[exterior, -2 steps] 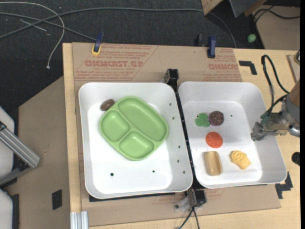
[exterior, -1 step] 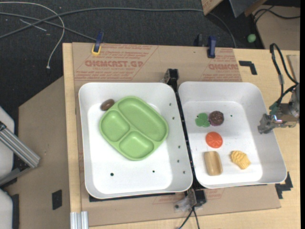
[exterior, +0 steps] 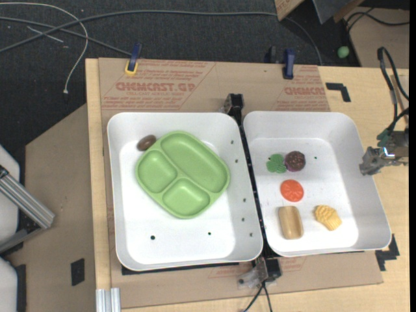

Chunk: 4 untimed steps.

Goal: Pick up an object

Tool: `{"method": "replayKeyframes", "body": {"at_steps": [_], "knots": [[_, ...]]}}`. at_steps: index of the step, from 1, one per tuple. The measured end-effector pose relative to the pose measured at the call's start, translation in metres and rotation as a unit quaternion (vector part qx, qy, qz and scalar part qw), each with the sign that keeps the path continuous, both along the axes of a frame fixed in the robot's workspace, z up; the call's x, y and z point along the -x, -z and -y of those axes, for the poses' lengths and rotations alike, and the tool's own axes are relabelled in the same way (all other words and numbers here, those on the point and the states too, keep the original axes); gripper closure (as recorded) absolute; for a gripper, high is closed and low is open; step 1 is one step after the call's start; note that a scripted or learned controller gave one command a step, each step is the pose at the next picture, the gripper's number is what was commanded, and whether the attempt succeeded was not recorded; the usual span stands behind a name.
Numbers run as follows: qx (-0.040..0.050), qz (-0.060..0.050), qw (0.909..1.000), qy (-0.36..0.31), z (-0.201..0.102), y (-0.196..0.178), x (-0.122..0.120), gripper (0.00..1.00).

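target: tan bread-like piece (exterior: 290, 221), near side of right bin (exterior: 364, 194) | likely light, rigid plastic; pinch across short width | gripper (exterior: 377, 160) at bin's right rim, jaw state unclear

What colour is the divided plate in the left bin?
Light green; the divided plate shows clearly in the camera view.
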<state>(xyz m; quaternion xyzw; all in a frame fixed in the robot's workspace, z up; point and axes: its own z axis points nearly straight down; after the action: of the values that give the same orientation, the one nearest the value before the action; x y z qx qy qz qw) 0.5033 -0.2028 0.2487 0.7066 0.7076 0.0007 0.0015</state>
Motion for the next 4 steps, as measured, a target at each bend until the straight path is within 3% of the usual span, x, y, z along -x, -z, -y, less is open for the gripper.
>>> {"method": "replayKeyframes", "body": {"at_steps": [2,3,4], "knots": [[-0.0013,-0.003,1.0,0.0,-0.108,0.021,-0.025,1.0],[-0.0019,-0.002,1.0,-0.002,-0.16,0.014,-0.022,1.0],[-0.001,-0.001,1.0,-0.001,-0.216,0.015,-0.038,1.0]]}}
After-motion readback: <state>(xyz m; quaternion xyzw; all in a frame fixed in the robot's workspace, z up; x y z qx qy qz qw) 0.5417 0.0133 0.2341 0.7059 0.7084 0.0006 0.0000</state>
